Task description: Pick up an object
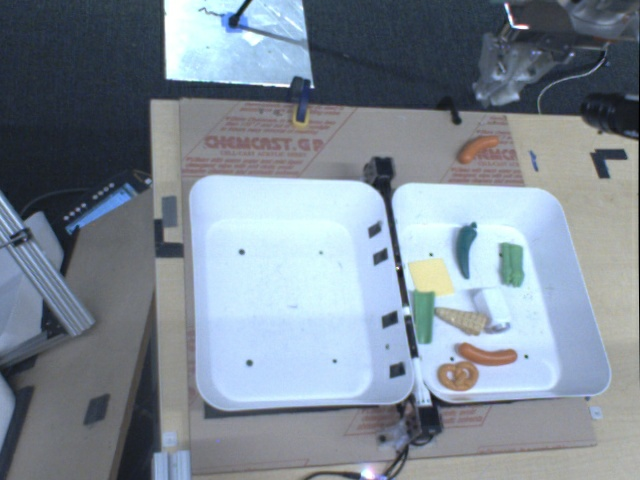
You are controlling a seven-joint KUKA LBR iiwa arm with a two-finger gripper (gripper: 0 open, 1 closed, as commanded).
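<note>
Since the claw (500,80) is parked high and its opening cannot be told, the light, stiff toy sausage (487,354) should be pinched midway.

the right bin (560,218) holds a cluster of small toy foods. a dark teal pepper (467,248) lies upright near the middle, with a green ridged piece (511,264) just beside it to the right. a flat yellow square (431,276) sits left of them, above a narrow green strip (424,317) along the bin's left wall. a pale cone (461,320) touches a white block (492,306). below lie an orange sausage (487,354) and a brown pretzel (458,375). another orange sausage (478,148) rests on the bench outside the bins.
</note>
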